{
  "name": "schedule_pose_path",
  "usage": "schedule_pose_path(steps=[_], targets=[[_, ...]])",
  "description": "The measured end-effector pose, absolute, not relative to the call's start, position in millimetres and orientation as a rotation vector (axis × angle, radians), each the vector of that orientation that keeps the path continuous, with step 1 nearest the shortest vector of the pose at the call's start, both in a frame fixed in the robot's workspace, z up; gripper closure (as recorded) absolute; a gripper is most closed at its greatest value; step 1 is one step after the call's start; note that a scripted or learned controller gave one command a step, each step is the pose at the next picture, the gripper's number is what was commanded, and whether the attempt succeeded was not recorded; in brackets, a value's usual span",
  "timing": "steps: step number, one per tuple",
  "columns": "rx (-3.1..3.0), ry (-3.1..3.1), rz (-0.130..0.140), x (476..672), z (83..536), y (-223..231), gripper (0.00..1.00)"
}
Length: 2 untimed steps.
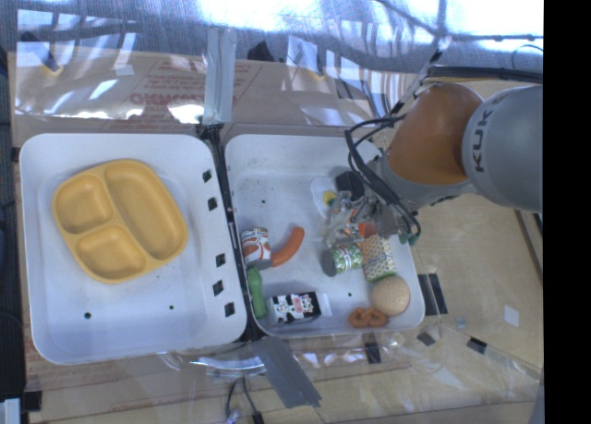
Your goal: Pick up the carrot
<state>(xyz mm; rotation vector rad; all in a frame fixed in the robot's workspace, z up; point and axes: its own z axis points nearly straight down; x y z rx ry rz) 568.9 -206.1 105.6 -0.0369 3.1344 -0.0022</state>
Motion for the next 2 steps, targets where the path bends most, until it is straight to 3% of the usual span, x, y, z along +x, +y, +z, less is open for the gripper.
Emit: schedule_pose_path(steps=[1,2], targets=[[-0.673,3.057,-0.011,575.2,303.6,-197.4,1.00],[-0.388,3.118,0.002,539.2,264.1,-90.7,1.00]])
